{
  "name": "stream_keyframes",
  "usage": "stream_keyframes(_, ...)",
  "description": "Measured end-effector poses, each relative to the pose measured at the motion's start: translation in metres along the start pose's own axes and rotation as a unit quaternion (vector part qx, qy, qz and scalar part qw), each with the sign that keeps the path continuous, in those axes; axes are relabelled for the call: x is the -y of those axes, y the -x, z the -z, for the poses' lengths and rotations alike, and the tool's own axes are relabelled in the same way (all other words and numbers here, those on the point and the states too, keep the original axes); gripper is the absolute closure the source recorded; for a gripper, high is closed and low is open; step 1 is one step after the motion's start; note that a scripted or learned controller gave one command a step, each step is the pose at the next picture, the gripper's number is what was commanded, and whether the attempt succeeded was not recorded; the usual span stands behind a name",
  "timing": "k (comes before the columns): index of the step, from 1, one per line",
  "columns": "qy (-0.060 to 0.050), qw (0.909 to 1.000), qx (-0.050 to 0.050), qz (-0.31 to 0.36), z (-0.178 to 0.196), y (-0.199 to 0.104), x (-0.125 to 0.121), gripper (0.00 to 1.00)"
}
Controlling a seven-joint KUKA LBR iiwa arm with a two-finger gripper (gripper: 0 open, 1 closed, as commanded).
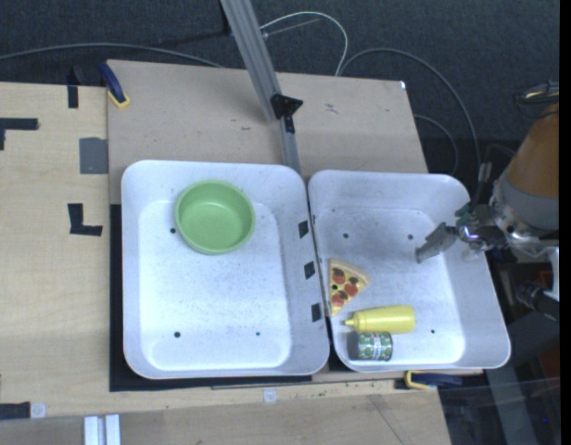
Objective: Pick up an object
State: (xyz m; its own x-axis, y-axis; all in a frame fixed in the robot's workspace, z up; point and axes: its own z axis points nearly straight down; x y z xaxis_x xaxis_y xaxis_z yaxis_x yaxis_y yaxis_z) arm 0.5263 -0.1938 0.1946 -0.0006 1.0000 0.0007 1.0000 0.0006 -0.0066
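Note:
In the right bin (397, 193), a toy pizza slice (344, 284) lies near the left wall. A yellow squeeze bottle (382, 319) lies on its side near the front, and a small green can (371, 346) rests just in front of it, touching it. A green bowl (214, 216) sits upright at the back of the left bin (221, 341). My gripper (445, 240) hangs over the right bin's right side, apart from every object and well to the right of the pizza slice. Nothing shows in its grasp.
A slanted grey metal pole (258, 54) crosses the bench behind the bins. Cables (397, 63) loop at the back right. The raised divider (304, 267) between the bins carries small black clips.

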Motion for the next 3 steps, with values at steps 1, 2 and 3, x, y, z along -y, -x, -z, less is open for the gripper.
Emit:
stream_keyframes(1, 0.000, 1.0000, 0.000, 0.001, -0.057, 0.000, -0.009, 0.00)
stream_keyframes(2, 0.002, 1.0000, 0.000, 0.001, -0.044, 0.000, -0.010, 1.00)
stream_keyframes(3, 0.005, 1.0000, 0.001, 0.001, 0.012, -0.007, -0.003, 1.00)
